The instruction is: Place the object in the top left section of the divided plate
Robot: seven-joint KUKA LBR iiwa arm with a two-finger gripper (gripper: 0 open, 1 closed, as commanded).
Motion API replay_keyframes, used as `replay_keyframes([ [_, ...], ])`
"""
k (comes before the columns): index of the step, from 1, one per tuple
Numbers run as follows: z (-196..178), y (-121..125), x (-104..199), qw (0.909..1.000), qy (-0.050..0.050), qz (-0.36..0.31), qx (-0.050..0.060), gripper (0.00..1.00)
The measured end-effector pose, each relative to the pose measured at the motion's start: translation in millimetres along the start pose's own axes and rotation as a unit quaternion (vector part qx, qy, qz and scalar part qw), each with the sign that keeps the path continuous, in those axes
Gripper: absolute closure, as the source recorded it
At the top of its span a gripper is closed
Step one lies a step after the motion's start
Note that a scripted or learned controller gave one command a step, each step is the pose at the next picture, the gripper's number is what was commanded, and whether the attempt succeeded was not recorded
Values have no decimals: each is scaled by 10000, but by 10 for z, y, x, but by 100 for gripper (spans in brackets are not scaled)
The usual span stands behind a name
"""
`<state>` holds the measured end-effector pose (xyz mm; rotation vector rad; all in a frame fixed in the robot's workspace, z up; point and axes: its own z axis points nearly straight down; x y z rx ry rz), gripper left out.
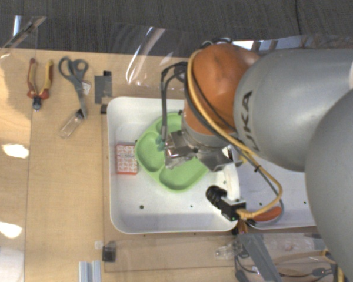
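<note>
Looming closest, the grey arm hangs over the green divided plate in the left bin. Its end effector is hidden. Just beside the plate lies a small red-printed packet, seemingly light, flat, best pinched across its edges.

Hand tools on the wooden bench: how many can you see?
2: red-handled pliers at far left, grey scissors just right of them, both left of the bin. The arm may hide others.

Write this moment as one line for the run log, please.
arm: over left bin | gripper: above green divided plate | small red-white packet: beside plate, left
</note>
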<state>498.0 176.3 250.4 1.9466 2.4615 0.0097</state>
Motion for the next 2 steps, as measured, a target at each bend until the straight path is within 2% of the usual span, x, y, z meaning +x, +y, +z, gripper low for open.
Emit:
replay_keyframes([
  [1, 1591, 75, 382, 9999, 24, 147, -38, 100],
  [2, 314, 18, 530, 9830, -1, 1835, 11, 100],
])
